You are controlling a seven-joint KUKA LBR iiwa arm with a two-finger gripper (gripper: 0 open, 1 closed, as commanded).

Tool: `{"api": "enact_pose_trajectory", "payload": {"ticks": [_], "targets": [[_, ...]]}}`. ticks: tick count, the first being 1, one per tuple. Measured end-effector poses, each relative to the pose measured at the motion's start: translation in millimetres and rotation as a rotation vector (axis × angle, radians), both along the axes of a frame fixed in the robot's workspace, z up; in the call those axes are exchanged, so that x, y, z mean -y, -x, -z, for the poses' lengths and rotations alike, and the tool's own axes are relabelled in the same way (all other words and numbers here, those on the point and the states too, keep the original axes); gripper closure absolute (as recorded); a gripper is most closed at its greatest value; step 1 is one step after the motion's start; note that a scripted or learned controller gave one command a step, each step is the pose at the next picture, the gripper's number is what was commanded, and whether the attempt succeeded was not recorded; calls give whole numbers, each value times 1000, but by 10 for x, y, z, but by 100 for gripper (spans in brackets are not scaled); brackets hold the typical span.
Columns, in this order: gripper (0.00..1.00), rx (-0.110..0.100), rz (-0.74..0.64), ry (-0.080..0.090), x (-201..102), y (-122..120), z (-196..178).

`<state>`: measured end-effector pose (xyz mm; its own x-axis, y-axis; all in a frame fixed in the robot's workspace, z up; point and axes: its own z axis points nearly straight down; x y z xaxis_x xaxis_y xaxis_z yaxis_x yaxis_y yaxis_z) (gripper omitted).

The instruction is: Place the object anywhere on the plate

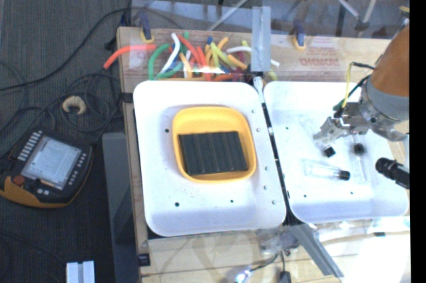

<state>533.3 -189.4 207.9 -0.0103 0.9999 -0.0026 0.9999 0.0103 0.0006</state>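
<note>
I see the gripper (342, 148) hanging over the right bin (293, 142), its fingers spread apart with nothing between them. A clear tube with a black cap (326, 172) lies on the bin floor just below it. The yellow plate (213, 120) in the left bin (200, 208) carries a dark ribbed slab (212, 152)

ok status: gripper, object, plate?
Gripper low over right bin, near clear tube. Tube lies on bin floor, not gripped. Yellow plate in left bin carries dark ridged slab.

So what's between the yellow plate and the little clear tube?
In the camera view, bare white bin floor and the two bins' touching rims lie between the yellow plate and the clear tube.
</note>
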Motion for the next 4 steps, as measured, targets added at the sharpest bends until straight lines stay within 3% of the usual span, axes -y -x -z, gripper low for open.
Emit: {"api": "enact_pose_trajectory", "payload": {"ticks": [1,2,3,4], "targets": [[100,-2,-160,-3,-283,338,268],[100,15,-281,14,-689,467,468],[100,0,-504,-1,-1264,484,240],[100,1,-641,-2,-1853,482,22]]}}
